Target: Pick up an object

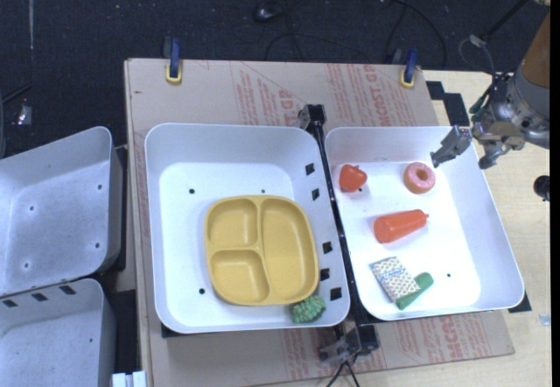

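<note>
Nearest to me, at the front edge of the right white plastic bin (pixel 490 228), lies a small speckled packet with a green stick-shaped toy (pixel 401 282) tucked against it. Just beyond that, toward the middle of the same bin, rests an orange carrot-shaped plastic toy (pixel 400 225), its long axis running roughly left to right with the thicker end to the left. Farther back sit a small red pepper-like toy (pixel 353 178) near the divider and a pink ring-shaped doughnut toy (pixel 420 178) toward the bin's far right corner.

Left of the divider, the left white bin (pixel 166 201) holds a yellow plastic plate with three compartments (pixel 261 248), and a green bumpy broccoli-like toy (pixel 307 310) sits just off the plate's front right edge.

Beyond all of this, the two-finger gripper (pixel 472 144) hangs over the far right rim of the right bin, at the end of the grey arm that reaches in from the right. Its two dark fingers look spread, pointing down and left, with nothing between them.

What the next move hinges on, I'd say, is this: the pink doughnut is the closest thing to the gripper, lying just in front of it and to its left, a short way into the bin. The carrot lies farther along the same diagonal. No object is lifted yet, so the pick has not begun in earnest.
</note>
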Available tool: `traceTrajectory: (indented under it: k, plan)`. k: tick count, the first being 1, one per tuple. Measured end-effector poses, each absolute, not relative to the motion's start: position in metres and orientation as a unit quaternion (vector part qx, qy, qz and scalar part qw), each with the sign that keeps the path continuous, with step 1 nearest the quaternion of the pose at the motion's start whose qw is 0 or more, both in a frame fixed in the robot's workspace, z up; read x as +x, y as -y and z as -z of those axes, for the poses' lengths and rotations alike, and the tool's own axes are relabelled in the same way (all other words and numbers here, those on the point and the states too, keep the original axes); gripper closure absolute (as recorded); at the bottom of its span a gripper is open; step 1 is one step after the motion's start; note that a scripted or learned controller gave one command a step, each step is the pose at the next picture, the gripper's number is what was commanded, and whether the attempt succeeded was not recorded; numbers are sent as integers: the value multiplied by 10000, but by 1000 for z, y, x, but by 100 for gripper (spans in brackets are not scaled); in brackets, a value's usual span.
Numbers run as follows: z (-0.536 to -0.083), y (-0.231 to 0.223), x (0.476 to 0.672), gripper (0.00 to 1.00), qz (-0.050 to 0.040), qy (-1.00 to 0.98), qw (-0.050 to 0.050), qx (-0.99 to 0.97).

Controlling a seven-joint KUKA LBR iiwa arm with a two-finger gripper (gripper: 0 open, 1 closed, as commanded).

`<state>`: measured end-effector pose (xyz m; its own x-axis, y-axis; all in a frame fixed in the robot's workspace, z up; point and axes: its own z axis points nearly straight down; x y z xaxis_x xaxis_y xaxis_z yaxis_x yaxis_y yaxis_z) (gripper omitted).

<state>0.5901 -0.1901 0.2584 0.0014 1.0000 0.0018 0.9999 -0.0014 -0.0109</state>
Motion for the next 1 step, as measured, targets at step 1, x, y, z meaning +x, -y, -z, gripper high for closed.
traceTrajectory:
  k: [1]
  plan:
    - [-265, 190, 592, 0, -2, 7076, -1, -7066]
